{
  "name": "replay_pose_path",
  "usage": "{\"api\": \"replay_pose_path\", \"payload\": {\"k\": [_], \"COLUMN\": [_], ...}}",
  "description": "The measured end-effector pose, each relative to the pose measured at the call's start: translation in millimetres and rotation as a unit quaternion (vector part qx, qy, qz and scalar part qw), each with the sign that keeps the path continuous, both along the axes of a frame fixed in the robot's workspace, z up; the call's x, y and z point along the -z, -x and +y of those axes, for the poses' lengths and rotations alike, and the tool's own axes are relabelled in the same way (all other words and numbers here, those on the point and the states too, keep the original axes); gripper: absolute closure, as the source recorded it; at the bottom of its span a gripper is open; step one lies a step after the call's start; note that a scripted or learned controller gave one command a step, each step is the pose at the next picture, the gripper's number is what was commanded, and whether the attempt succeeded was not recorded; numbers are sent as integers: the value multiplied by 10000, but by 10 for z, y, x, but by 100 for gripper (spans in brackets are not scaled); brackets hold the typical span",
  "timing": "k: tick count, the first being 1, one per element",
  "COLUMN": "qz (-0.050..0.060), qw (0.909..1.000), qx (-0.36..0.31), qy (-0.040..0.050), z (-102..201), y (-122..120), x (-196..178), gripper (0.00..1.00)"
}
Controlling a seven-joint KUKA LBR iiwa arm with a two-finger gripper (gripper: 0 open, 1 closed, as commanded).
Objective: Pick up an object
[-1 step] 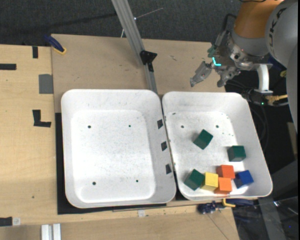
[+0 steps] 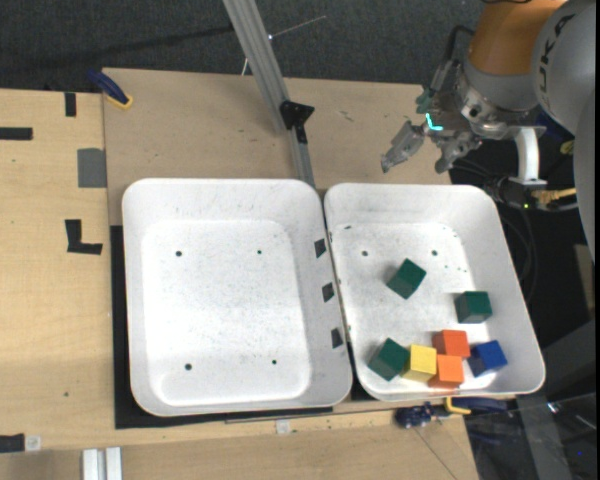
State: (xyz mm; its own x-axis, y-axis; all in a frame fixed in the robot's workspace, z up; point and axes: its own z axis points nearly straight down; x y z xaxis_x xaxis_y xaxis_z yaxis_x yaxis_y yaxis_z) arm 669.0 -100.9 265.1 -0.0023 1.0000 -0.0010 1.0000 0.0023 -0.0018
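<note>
Tan bench under two white bins side by side, dark floor behind. Nearest the camera and farthest from the claw, in the right bin: green cube, touching yellow cube, then two orange cubes and a blue cube, packed in a row along the front wall. Closer to the claw: green cube by the right wall, and another green cube alone mid-bin, tilted. Left bin well off to the claw's side. Claw past the right bin's far rim, over bare bench, apart from every cube; fingers spread, pinching nothing. Grey pole slanting just beyond the bins' seam.
</note>
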Motion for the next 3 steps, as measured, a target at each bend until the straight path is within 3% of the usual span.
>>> {"api": "replay_pose_path", "payload": {"k": [3], "qz": [24], "qw": [10000], "qx": [5], "qy": [2], "z": [97], "y": [-36], "x": [1431], "gripper": [0]}}
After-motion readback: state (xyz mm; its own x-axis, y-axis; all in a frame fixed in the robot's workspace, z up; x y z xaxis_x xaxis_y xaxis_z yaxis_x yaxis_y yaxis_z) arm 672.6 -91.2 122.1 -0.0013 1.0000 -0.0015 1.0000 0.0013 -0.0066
